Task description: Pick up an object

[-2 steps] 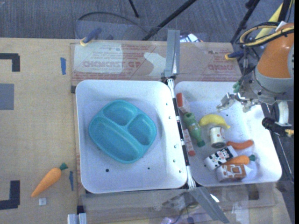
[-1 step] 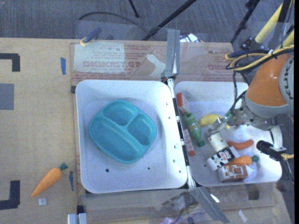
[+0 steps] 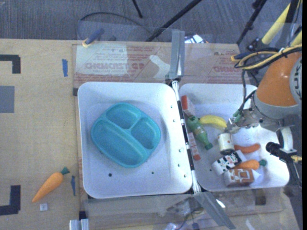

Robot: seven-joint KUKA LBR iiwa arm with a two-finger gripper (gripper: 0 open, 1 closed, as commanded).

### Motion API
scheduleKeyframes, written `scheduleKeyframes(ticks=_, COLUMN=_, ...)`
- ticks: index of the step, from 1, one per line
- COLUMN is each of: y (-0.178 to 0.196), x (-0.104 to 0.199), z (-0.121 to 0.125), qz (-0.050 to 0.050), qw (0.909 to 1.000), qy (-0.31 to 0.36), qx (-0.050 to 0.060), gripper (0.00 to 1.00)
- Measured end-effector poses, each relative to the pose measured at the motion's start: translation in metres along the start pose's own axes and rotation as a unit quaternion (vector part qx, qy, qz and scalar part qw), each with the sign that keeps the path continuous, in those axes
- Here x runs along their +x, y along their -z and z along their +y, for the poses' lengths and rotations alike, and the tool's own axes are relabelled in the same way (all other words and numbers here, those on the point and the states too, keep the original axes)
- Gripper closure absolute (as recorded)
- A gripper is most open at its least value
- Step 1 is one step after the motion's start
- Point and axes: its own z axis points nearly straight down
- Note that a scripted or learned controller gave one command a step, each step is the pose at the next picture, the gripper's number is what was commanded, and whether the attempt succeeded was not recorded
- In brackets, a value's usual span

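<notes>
Camera view looks down on two white bins, and the right-hand bin [image 3: 211,92] is the one that matters, so I will place things from it. Its floor carries a loose pile of toy food: a banana [image 3: 213,122] near the middle, a green bottle [image 3: 198,132] just left of that by the bin's left wall, a small cream cylinder [image 3: 225,141] below the banana, an orange sausage [image 3: 247,148] and a little carrot [image 3: 249,165] toward the lower right, with a printed box [image 3: 239,177] at the bottom edge.

The gripper [image 3: 238,120] hangs over the bin's centre, just right of the banana's tip; whether its fingers are parted or closed I cannot tell from here.

I would judge the banana the likeliest target. It looks like light, hard plastic, smooth and probably slippery, curved so it may roll. Taking it across the thick middle seems safest; nothing there looks fragile.
</notes>
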Motion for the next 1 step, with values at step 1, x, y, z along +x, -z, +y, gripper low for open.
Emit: scheduleKeyframes(ticks=1, y=0.0000, x=-0.0001, z=-0.0001, qz=0.000, qw=1.0000, qy=0.000, qx=0.000, gripper=0.00)
